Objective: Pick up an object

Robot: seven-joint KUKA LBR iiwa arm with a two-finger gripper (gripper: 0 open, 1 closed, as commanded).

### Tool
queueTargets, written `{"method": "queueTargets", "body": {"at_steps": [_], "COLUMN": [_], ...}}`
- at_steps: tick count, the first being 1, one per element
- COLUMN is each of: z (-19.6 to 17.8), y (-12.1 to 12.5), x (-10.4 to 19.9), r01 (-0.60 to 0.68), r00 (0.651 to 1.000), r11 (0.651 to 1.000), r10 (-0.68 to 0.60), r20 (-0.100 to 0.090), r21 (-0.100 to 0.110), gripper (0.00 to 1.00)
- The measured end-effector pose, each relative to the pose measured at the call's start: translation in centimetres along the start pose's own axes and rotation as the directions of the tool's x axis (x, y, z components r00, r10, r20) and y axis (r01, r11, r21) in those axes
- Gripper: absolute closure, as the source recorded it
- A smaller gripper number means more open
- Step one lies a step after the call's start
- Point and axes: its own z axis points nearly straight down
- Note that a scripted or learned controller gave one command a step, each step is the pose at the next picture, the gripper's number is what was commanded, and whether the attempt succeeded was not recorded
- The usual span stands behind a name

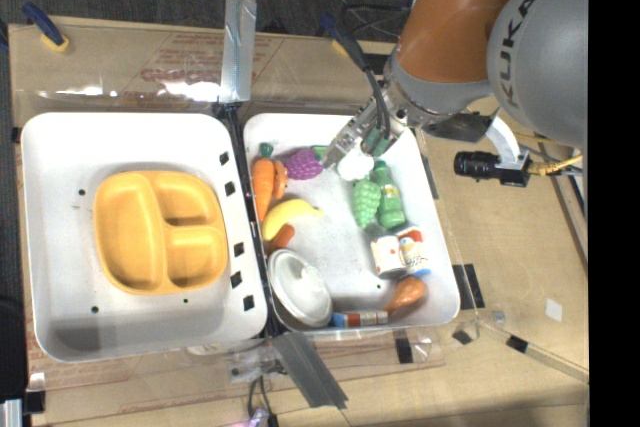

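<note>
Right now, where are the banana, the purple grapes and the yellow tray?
banana [288, 214]: camera view, middle of its yellow curve, right bin.
purple grapes [303, 163]: camera view, centre of the bunch, right bin.
yellow tray [160, 229]: camera view, divider ridge between compartments, left bin.

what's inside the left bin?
A yellow divided tray lies in the left bin, its three compartments bare. Whatever is under the tray is covered.
</note>
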Motion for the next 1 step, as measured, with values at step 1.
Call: {"method": "queueTargets", "body": {"at_steps": [1], "z": [-1.04], "y": [0.11], "x": [-0.02], "r01": [0.006], "r00": [1.0], "r11": [1.0], "r10": [-0.006], "r20": [0.002], "r21": [0.0], "gripper": [1.0]}}
